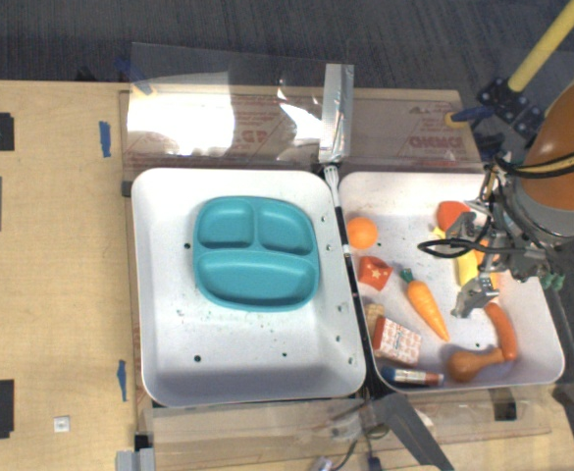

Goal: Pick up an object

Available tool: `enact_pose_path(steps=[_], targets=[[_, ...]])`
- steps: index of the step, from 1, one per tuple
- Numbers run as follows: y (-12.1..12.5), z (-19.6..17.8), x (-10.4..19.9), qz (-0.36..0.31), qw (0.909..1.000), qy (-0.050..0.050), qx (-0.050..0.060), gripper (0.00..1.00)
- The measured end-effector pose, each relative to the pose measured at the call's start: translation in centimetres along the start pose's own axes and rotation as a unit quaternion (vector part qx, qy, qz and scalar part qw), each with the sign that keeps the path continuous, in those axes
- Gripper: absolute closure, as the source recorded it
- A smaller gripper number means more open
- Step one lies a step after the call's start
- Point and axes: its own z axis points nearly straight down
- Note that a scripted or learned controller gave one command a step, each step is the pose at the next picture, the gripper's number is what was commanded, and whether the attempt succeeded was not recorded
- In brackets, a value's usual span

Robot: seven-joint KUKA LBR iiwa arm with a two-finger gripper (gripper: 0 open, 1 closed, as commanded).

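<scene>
The right bin (404, 199) holds several toy foods: an orange ball (362, 233), a red piece (374, 273), a carrot (426, 305), a printed box (396, 340), a brown pear shape (468, 363), a sausage (503, 327) and an orange-red piece (450, 213). My gripper (468, 261) hangs low over the bin's right half, open. Its fingers are spread to either side of a yellow piece (466, 267). I cannot tell whether they touch it. The grey wrist and the orange band (569, 150) cover the bin's far right corner.
The left bin (159, 341) carries a teal divided plate (257, 251). A marker-like tube (411, 375) lies against the right bin's front wall. A clear sheet and cardboard stand behind both bins. A yellow pole (551, 32) crosses the top right.
</scene>
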Motion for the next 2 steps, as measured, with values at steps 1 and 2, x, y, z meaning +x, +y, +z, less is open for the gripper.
enact_pose_path(steps=[1, 2], targets=[[0.9, 11.2, -2.1, 0.014, 0.9999, -0.006, 0.000, 0.00], [2.6, 11.9, -2.8, 0.021, 0.9998, -0.007, 0.000, 0.00]])
